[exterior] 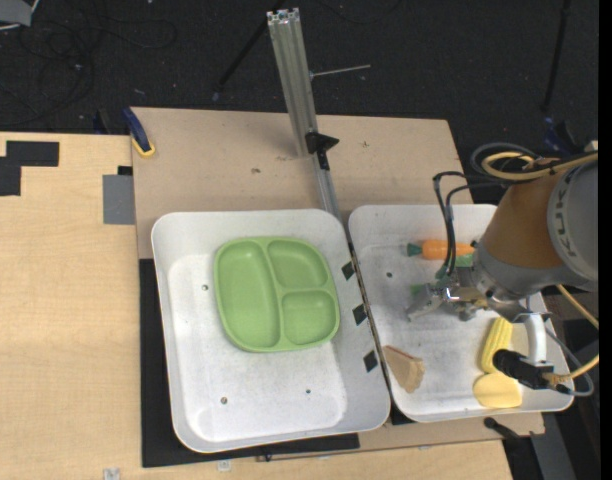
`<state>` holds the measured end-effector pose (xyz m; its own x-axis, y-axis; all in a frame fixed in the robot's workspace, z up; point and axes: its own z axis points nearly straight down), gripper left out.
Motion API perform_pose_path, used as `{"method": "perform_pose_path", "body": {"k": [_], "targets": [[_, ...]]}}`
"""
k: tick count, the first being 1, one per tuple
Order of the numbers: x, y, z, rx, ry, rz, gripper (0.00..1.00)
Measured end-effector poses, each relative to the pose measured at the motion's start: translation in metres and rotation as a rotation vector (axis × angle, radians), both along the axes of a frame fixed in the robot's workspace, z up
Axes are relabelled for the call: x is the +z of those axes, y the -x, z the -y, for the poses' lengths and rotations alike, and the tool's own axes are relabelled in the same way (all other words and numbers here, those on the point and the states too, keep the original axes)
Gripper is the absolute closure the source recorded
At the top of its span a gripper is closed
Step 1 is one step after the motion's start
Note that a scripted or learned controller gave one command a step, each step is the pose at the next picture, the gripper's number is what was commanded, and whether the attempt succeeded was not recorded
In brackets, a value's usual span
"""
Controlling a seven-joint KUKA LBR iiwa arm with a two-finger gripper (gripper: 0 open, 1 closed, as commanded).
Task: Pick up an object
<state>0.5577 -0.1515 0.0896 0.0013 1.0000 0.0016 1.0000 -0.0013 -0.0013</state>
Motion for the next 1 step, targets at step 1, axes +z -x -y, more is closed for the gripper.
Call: {"method": "perform_pose_path", "body": {"k": [1], "targets": [[0.013, -0.0023, 0.0007, -0.003, -0.002, 0.006, 1.0]]}}
